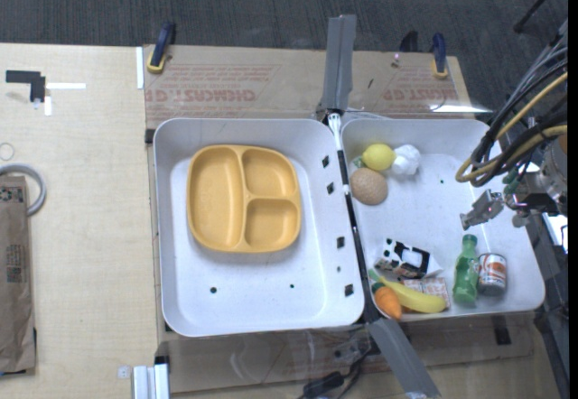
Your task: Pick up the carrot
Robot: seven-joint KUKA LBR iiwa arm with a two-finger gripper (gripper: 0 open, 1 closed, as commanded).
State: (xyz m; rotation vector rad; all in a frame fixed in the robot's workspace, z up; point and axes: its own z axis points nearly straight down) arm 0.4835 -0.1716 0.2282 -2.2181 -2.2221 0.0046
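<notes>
Carrot (387,301) lies in the near left corner of the right bin (452,158), its orange body pressed up against the bin wall and touching the left end of a banana (414,295) that lies along the near edge. A black-and-white toy (403,255) sits just behind the two, and a green bottle (466,271) and a small can (492,272) stand further right along the same edge. A lemon (377,157), a brown round fruit (368,187) and a white object (406,161) cluster at the far left of that bin. The left bin (172,235) carries a yellow divided plate (244,199).

The hand (483,209) hangs over the right side of the right bin, well apart from the carrot; whether it is spread or pressed together I cannot tell.

Judging from this, the approach has yet to be made. A good grasp would come straight down on the carrot's exposed part, pinching across its width in line with the wall, since the wall and the banana crowd it. Drifting right risks catching the banana instead.
</notes>
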